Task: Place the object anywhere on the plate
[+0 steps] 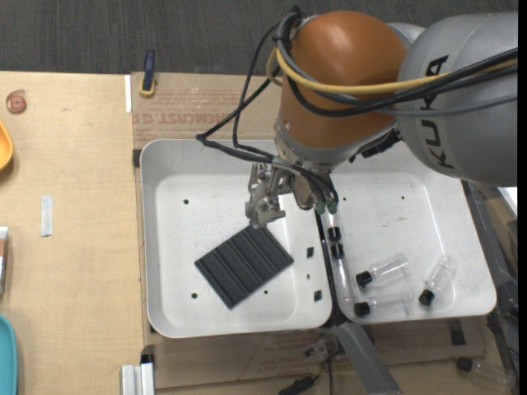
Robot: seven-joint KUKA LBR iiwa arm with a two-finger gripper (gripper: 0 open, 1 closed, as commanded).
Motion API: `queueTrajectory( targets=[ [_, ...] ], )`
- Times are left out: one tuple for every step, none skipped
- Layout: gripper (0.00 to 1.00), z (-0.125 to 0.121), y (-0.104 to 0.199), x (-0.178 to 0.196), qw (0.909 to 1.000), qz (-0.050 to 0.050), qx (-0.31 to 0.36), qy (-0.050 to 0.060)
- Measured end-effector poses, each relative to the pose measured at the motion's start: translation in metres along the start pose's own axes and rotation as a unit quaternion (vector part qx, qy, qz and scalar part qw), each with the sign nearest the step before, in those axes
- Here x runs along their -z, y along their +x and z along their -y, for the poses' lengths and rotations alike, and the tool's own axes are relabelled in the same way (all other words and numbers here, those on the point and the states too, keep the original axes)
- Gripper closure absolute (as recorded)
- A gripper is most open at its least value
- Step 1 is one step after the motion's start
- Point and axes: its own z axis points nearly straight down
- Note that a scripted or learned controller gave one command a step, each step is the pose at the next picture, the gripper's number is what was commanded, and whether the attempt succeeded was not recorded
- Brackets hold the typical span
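fingers [265,208] part-hidden under wrist, above dark ridged plate [244,265]

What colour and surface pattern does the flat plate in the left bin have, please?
Dark grey, almost black, with parallel raised ridges; the plate shows clearly in the camera view.

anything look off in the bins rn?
The dark ribbed plate sits turned at an angle in the left bin, not square to its walls. In the right bin, several clear vials lie tipped on their sides, scattered near the front. Nothing looks spilled or broken.
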Motion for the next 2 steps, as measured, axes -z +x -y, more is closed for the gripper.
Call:
queueTrajectory(
  targets=[
    [1.0,0.012,0.033,0.0372,0.9955,0.002,0.095,0.0],
    [0.0,0.0121,0.033,0.0371,0.9955,0.002,0.095,0.0]
  ],
)
